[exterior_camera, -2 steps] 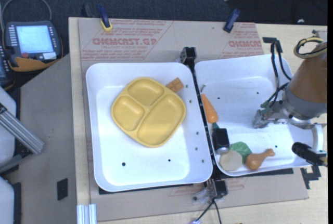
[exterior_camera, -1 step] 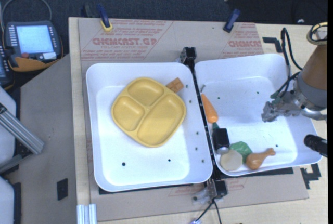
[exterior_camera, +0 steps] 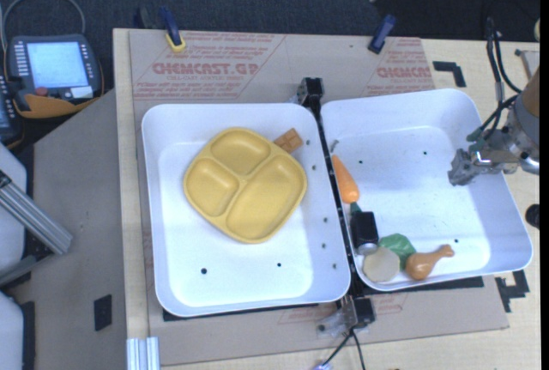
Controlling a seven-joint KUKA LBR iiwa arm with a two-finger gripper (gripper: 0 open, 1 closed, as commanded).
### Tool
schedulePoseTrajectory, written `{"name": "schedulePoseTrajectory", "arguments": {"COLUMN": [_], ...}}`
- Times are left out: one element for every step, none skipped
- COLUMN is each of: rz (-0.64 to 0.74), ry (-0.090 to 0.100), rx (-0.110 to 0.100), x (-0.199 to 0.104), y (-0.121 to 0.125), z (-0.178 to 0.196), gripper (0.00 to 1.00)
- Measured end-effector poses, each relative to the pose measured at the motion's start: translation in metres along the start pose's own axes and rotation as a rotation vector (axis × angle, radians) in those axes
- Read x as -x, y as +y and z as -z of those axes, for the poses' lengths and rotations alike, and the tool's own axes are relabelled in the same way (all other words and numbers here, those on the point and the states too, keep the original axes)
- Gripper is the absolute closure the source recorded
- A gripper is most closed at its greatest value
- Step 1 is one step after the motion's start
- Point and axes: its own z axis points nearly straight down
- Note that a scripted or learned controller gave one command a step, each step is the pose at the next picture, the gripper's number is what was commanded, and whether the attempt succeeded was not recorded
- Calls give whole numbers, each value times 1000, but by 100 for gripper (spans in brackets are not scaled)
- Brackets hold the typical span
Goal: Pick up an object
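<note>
The grey two-finger gripper (exterior_camera: 463,168) hangs over the shallow white right bin (exterior_camera: 429,115), well apart from the orange plastic carrot (exterior_camera: 345,179); jaw state cannot be told; nothing is visibly held; candidates cluster beyond the carrot, suggesting an approach pending.

Yellow plate (exterior_camera: 246,185): three compartments, lying flat in the left bin (exterior_camera: 171,274), toward its upper middle. Brown block (exterior_camera: 288,140): partly hidden under the plate's upper right rim. Orange carrot (exterior_camera: 345,179): lying along the left wall of the right bin (exterior_camera: 506,248), tip pointing up. Black block (exterior_camera: 364,228): just below the carrot. Pale round piece (exterior_camera: 382,265), green piece (exterior_camera: 399,245) and tan drumstick (exterior_camera: 426,261): clustered touching in the right bin's lower left corner, drumstick handle pointing right.
</note>
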Motion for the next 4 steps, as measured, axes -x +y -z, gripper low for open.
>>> {"name": "schedulePoseTrajectory", "arguments": {"rz": [-1,2,3,3], "ry": [2,3,5,4], "rx": [-6,-5,-12,-7], "x": [0,-54,-110,-153], "y": [1,11,21,38], "z": [13,20,5,-1], "gripper": [100,100,100,100]}}
